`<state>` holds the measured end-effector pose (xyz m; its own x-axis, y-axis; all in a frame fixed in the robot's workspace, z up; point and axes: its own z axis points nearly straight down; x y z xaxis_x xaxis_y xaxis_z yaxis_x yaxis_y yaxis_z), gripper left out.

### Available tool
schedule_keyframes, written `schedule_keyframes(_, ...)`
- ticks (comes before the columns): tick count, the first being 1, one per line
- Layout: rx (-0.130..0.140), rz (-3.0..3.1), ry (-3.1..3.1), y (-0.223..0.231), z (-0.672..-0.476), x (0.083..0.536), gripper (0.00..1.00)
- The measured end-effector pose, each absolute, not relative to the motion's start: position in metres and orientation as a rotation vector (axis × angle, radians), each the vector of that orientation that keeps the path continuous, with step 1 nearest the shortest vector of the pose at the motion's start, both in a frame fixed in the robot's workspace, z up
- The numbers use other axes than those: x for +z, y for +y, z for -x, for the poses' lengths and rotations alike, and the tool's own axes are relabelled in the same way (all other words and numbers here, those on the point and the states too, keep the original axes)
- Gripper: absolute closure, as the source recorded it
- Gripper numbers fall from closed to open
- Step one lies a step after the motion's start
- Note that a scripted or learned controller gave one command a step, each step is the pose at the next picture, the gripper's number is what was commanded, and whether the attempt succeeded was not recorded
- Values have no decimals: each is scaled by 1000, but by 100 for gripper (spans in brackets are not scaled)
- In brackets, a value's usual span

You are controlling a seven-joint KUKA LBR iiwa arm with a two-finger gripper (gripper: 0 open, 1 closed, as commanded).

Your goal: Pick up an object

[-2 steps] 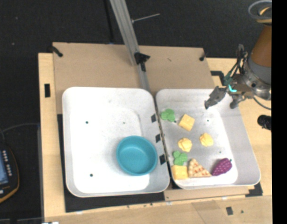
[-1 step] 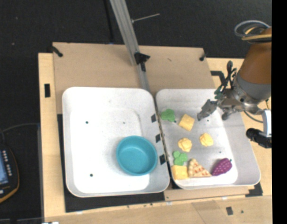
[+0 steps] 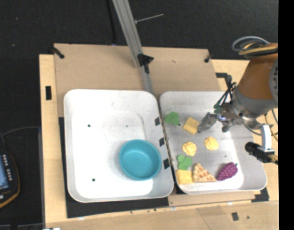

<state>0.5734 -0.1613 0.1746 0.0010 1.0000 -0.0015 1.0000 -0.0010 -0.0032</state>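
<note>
1. Camera view, progress: the pick looks not yet made. Every small item lies on the floor of the right bin (image 3: 243,178), so choosing, closing on and lifting an object all remain, as far as I can judge.
2. Camera view, the candidates: a yellow block (image 3: 191,125) lies nearest the tool, toward the bin's far-left part, with a green piece (image 3: 172,118) beside the bin's left wall. Two pale yellow pieces (image 3: 189,148) and (image 3: 211,143) sit mid-bin. Along the near edge lie a green leafy piece (image 3: 184,162), a yellow cube (image 3: 184,177), a pizza-slice toy (image 3: 202,173) and a purple grape bunch (image 3: 227,171).
3. Camera view, the left bin (image 3: 89,109) on the counter (image 3: 49,128) holds a blue bowl (image 3: 139,159) near its near-right corner.
4. Camera view, the tool (image 3: 215,121): it hangs low over the right bin's far half, just beside the yellow block. How far it is parted cannot be told here, and nothing is visibly in it.
</note>
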Motion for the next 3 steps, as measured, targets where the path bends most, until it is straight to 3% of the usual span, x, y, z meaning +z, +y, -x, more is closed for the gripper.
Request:
schedule_keyframes(1, 6, 2222, -2218, -172, -568, 120, 0)
schedule_keyframes(2, -4, 2232, -2217, -172, -570, 134, 100)
schedule_keyframes(3, -7, 2223, -2231, -166, -574, 196, 100)
